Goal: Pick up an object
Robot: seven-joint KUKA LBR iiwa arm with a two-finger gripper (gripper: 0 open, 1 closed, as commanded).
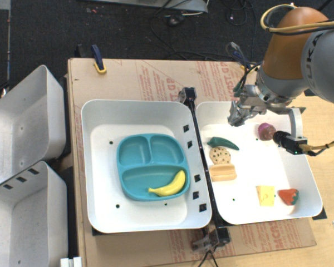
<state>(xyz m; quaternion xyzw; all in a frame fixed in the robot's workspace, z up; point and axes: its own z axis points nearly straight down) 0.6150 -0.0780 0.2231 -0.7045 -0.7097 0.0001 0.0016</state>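
You can't tell how the jaws stand; the gripper (237,117) hangs over the back of the right bin (306,174) with nothing visibly in it. Just below it, the green pepper (223,143) lies with its long axis across the bin, tip pointing right. Beyond sit a cookie (220,156), a purple onion (266,130) and a strawberry (289,196).

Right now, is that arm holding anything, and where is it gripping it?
Nothing is held. The gripper hangs over the right bin, with nothing between its fingers.
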